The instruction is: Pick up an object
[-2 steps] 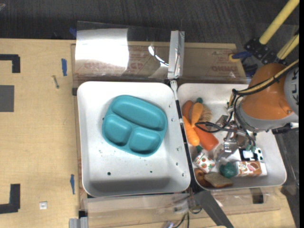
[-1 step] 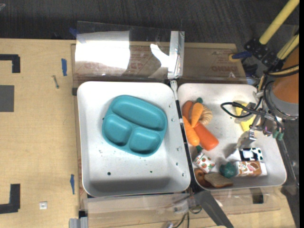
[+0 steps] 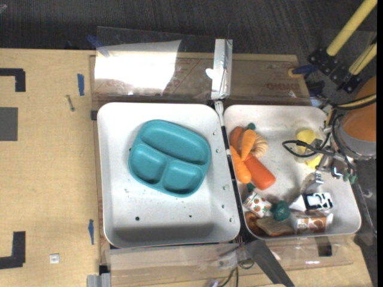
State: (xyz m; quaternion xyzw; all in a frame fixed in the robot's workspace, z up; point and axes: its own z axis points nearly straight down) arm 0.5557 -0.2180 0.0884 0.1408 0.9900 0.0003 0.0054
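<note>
No text can be read with certainty. The brown cardboard [image 3: 281,79] at 1 o'clock, behind the right bin [image 3: 353,220], carries faint printed letters (too blurred to spell out). The small cartons [image 3: 315,201] at 4 o'clock in that bin show printed labels, also not legible.

We see the pickable things heaped in the right bin [image 3: 281,121]: orange carrots [image 3: 250,160] lie slanted against its left wall, and a yellow piece [image 3: 307,137] sits near its far right side. Along the near edge lie a small white patterned item [image 3: 257,204], a teal knob-like toy [image 3: 279,208], a black-and-white carton [image 3: 316,201] and a flat brown packet [image 3: 311,223]. A teal divided plate [image 3: 169,156] lies flat, tilted diagonally, in the left bin [image 3: 114,160].
</note>
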